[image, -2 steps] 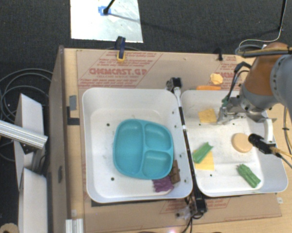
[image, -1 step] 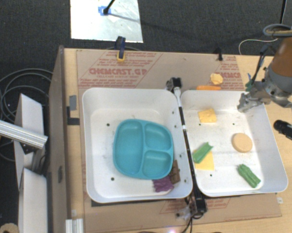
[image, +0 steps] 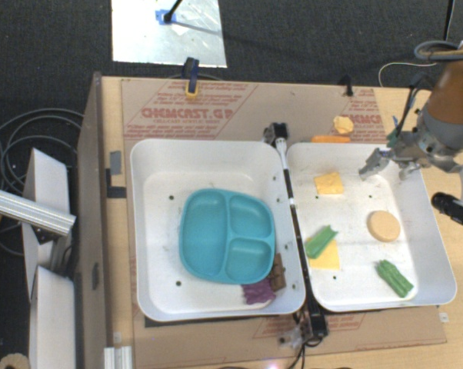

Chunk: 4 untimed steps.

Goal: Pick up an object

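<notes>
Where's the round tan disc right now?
In the camera view the round tan disc lies in the right bin, between the yellow square and the green piece.

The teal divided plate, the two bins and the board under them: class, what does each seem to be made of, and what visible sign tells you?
Teal divided plate: probably moulded plastic, with an even colour, soft sheen and rounded compartments. Left bin and right bin: likely white plastic, smooth with rounded rims. Board: looks like cardboard, matte tan with red printed lettering.
</notes>
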{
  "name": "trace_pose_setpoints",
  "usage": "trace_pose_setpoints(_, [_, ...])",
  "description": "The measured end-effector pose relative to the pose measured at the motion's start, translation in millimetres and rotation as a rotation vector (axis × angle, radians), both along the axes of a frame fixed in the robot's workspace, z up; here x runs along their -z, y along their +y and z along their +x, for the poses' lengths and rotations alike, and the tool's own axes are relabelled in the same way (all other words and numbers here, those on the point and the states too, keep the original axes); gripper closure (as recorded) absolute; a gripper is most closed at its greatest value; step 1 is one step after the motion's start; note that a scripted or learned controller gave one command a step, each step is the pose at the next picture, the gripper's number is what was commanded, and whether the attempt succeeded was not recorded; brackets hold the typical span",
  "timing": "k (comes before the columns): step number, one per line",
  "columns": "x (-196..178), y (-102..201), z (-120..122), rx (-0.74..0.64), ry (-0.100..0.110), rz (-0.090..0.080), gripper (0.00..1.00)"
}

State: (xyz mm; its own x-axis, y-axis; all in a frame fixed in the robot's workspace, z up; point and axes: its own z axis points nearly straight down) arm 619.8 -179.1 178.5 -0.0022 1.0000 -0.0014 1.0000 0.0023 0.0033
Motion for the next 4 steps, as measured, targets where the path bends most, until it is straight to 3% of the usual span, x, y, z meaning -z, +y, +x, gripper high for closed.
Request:
trace_pose_setpoints(1, [40.5,70.3,-20.8,-0.006,0.006,0.005,0.00])
trace_pose_setpoints(2, [97.2,71.5,15.1,-0.003,0.003,0.001,0.00])
trace_pose_setpoints(3, [77.3,69.1,19.0,-0.004,-0.012,-0.003,1.00])
trace_pose_setpoints(4, [41.1,70.8,15.6,-0.003,-0.002,0.001,1.00])
